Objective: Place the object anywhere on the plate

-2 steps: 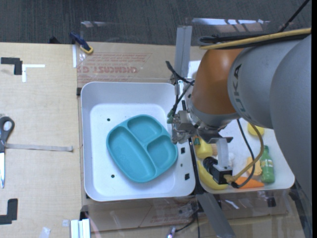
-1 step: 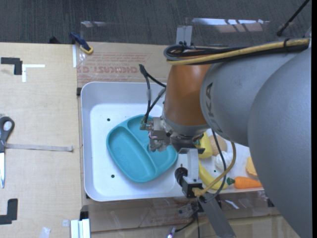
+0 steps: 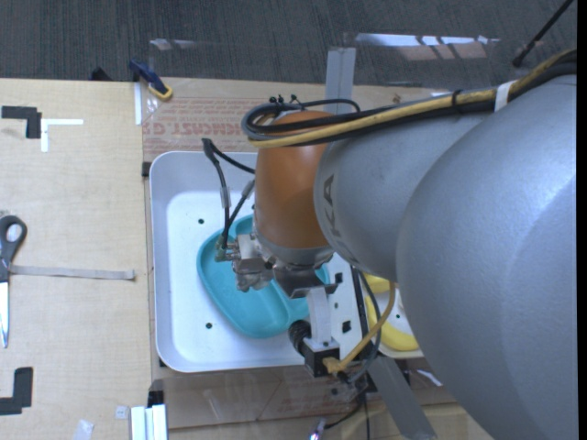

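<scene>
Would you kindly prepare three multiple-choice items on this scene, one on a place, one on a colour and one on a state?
1. Where does the plate lie?
A. In a white bin
B. On the wooden bench top
C. On the dark floor

2. What colour is the plate?
A. Red
B. Blue
C. Black

3. How does the arm stand relative to the plate?
A. Beside the scissors
B. Far off the bench
C. Above it, covering part of it

Answers: 1 A, the white bin walls surround it; 2 B, its surface is turquoise blue; 3 C, the orange band and wrist overlap the plate.
</scene>
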